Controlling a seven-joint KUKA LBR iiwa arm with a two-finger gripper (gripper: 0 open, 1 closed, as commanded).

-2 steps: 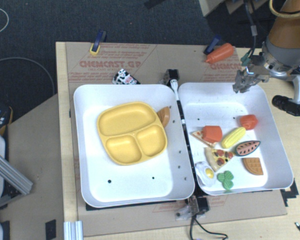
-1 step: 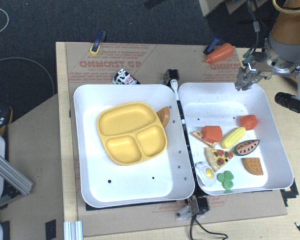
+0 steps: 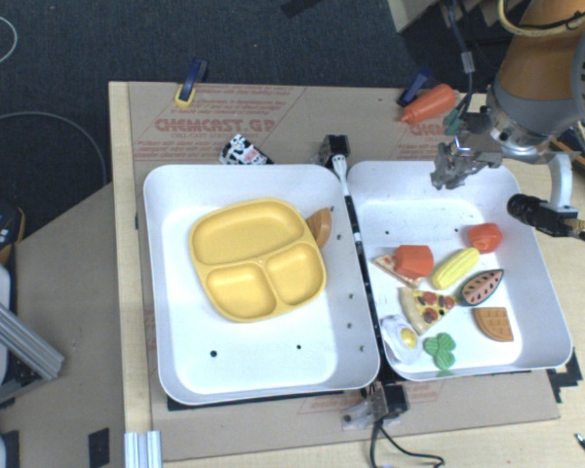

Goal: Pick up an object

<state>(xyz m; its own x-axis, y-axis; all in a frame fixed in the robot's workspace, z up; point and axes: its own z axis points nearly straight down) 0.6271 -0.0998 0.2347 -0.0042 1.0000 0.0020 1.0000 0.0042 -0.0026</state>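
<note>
My gripper (image 3: 452, 174) hangs over the far edge of the right bin (image 3: 551, 291), with nothing seen in it. Toy foods lie nearer the camera in that bin: a red block (image 3: 414, 259), a red piece (image 3: 485, 237), a yellow corn cob (image 3: 455, 267), a watermelon slice (image 3: 482, 287), a pizza slice (image 3: 427, 306), a brown waffle (image 3: 494, 323), a fried egg (image 3: 403, 335) and green broccoli (image 3: 441, 351). The closest of them, the red piece, sits well below the gripper in the view.
The left bin (image 3: 166, 291) holds a yellow divided plate (image 3: 258, 259) with a brown piece (image 3: 319, 227) at its right rim. On the bench behind the bins lie an orange carrot (image 3: 429, 103), a black-and-white toy (image 3: 242, 150) and a blue-yellow clamp (image 3: 188, 84).
</note>
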